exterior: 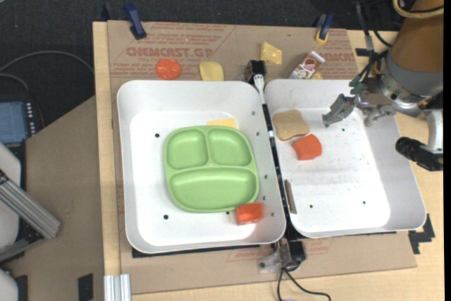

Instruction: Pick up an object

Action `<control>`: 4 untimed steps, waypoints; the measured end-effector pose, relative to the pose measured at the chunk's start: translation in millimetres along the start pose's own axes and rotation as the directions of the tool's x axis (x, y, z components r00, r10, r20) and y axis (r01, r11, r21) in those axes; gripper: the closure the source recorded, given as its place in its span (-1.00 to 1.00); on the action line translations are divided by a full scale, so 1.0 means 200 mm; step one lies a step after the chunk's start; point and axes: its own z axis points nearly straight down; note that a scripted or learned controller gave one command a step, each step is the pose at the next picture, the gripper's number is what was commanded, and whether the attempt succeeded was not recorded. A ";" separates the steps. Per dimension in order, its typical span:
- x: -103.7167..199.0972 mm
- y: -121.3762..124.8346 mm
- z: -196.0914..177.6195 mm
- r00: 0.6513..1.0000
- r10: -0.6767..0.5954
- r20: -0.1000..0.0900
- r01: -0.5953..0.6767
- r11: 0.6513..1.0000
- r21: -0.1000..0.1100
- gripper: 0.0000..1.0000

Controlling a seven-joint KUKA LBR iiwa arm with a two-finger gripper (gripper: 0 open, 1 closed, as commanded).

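Hovering over the right bin point(394, 208), the gripper point(352, 111) is sitting with its fingers spread apart and nothing between them. Nearest candidates are lying just below and to the left of the fingertips: an orange-red block point(307, 147) and, touching it on the far side, a tan bread slice point(290, 124). I'm guessing the block is light, stiff toy food, so pinching it across its two flat sides should work fine. The slice is looking thin and flat, harder to get under. Well past the fingers, the left bin is holding a green divided plate point(210, 169).
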 end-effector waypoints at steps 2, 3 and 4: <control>0.13 -0.06 0.68 1.000 0.001 -0.002 -0.001 1.000 0.008 -1.00; 0.00 0.15 0.66 1.000 -0.001 0.002 0.001 1.000 -0.005 -1.00; 0.07 -0.31 0.66 1.000 0.002 -0.003 -0.002 1.000 0.009 -1.00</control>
